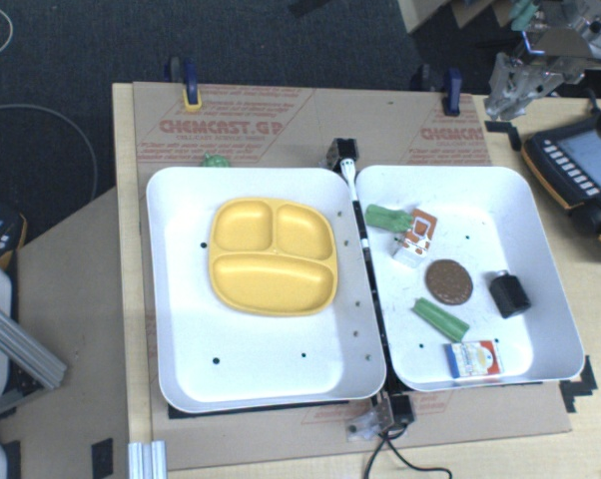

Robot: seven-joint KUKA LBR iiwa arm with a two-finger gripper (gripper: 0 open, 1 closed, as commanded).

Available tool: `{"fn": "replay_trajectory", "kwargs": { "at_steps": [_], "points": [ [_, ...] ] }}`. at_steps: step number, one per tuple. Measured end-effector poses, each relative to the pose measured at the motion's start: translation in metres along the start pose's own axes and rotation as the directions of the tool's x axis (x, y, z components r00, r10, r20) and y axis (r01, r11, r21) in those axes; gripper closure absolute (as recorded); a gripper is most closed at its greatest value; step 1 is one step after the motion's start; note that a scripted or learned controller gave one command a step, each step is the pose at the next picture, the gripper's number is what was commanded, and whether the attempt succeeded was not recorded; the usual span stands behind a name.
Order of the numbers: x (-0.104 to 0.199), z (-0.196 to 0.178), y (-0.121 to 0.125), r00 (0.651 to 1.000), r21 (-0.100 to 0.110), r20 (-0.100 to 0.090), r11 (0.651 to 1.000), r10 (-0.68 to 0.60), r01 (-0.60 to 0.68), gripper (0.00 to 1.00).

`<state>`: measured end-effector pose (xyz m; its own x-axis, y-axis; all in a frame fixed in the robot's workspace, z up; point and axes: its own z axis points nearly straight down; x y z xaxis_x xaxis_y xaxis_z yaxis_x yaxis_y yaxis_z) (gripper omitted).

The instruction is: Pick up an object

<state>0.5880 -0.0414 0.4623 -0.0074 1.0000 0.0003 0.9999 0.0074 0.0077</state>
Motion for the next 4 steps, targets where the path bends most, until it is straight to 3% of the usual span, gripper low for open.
{"fn": "replay_trajectory", "kwargs": {
  "at_steps": [1, 2, 3, 4],
  "points": [
    [-0.071, -0.018, -0.012, 1.000, 0.002, 0.005, 1.000, 0.015, -0.015, 1.00],
    [-0.055, 0.033, -0.012, 1.000, 0.013, 0.000, 1.000, 0.006, -0.006, 1.00],
    [0.000, 0.036, 0.024, 1.000, 0.004, 0.000, 1.000, 0.001, -0.001, 1.00],
    [0.051, -0.003, 0.037, 1.000, 0.000, -0.001, 1.000, 0.001, -0.001, 1.00]
  ]
}}
